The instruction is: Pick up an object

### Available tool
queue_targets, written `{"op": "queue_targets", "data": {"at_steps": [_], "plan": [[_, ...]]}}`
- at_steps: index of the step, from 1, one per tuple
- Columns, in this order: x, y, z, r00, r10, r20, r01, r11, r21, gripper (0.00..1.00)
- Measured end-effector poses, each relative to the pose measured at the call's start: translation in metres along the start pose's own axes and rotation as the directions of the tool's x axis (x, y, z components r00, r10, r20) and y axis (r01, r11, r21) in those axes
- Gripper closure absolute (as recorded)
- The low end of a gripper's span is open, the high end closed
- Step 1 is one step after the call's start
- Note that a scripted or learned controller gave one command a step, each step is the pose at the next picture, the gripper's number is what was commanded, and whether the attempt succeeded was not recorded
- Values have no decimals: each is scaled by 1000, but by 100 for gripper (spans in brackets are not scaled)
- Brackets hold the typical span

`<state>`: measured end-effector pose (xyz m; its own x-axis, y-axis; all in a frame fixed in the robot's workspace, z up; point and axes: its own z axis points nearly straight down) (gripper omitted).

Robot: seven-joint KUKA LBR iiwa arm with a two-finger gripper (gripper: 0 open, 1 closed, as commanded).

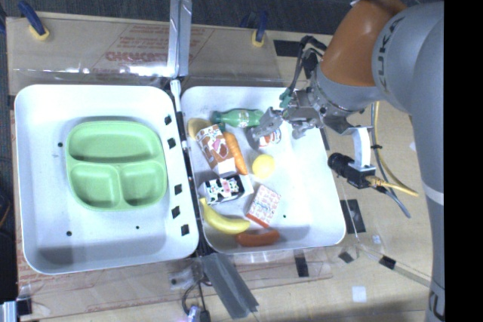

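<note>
**Gripper low in the right bin, over a small grey-and-red object**

Right now the gripper (273,126) sits at the upper part of the right bin (317,215), reaching in from the right on the grey arm (400,34) with its orange band. Directly at its fingertips is a small object (266,136), greyish with a red patch, lying just right of the carrot (238,152) and just above the yellow lemon (263,166). The fingers appear to stand on either side of this object and to touch it, though whether they truly clamp it cannot be told (the gripper body hides much of it, and its shape is hard to read).

Around it lie a green bottle (238,118) on its side to the upper left, a snack packet (215,147) beside the carrot, a black-and-white carton (223,188), a banana (225,220), a red-and-white box (263,206) and a sausage (257,239) near the bin's lower wall.

Over in the left bin (38,237) rests a green divided tray (117,164), well apart from the gripper.
</note>
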<state>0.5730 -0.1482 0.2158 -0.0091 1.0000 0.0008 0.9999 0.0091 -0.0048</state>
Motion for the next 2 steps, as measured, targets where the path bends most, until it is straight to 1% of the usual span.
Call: {"op": "queue_targets", "data": {"at_steps": [1, 2], "plan": [[45, 59, -18, 986, 166, 0, -166, 986, -3, 0], [48, 65, 93, 970, -242, 1, 242, 970, -6, 0]]}}
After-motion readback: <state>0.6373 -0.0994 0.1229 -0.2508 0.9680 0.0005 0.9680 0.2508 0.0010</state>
